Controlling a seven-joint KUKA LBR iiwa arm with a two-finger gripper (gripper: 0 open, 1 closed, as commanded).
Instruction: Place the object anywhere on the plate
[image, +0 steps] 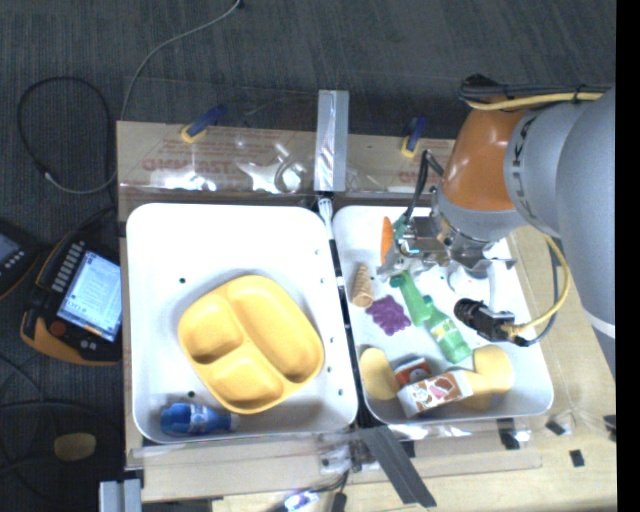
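Yellow plastic formed the divided plate (252, 342), which was seen lying in the left bin (150, 235), well to the left of the end effector (415, 245) and across the divider between the two bins. A blue object (195, 418) was seen below the plate, near that bin's front edge.

The end effector was positioned over the upper part of the right bin (535, 375), under the arm's orange band (480, 160). Whether it was open or closed could not be told, as the tips were blurred among the mechanism.

Just left of the end effector an orange carrot (387, 236) was seen lying near the bin's top. A green bottle (432, 318) was seen just below the end effector, slanting down to the right. A purple bunch of grapes (388, 314) lay beside the bottle on its left, and a tan cork-like piece (362, 285) lay further left, against the bin wall. Well below the end effector, a red and white carton (435, 390) was seen resting on pale yellow bread-like pieces (490, 370) at the bin's front. Nothing was seen lying on the plate.
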